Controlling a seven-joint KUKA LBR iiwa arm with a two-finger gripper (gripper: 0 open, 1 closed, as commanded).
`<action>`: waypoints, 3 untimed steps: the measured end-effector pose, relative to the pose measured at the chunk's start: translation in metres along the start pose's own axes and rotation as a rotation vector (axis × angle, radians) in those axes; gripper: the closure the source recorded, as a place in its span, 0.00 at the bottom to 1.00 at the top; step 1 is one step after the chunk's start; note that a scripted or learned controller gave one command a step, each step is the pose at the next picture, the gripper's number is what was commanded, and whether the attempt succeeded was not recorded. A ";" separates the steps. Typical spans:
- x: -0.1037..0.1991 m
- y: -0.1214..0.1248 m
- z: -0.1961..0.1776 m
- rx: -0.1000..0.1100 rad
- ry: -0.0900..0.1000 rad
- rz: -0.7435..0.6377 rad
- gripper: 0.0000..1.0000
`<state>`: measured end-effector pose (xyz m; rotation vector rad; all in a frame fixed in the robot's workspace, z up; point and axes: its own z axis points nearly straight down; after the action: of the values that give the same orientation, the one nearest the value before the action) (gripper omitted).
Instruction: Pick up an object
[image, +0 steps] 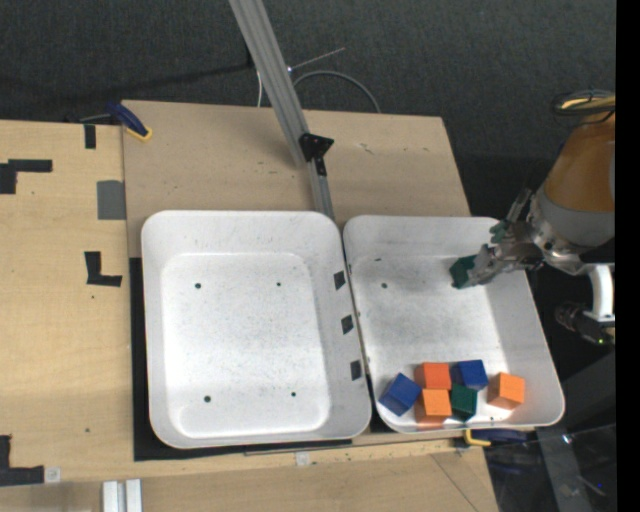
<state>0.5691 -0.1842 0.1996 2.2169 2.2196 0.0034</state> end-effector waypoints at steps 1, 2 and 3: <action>0.058 -0.017 -0.001 0.007 0.004 -0.004 1.00; 0.109 -0.032 0.002 0.008 0.004 -0.004 1.00; 0.167 -0.034 -0.014 0.005 0.004 -0.007 1.00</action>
<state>0.5353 -0.0175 0.2133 2.2134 2.2314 0.0026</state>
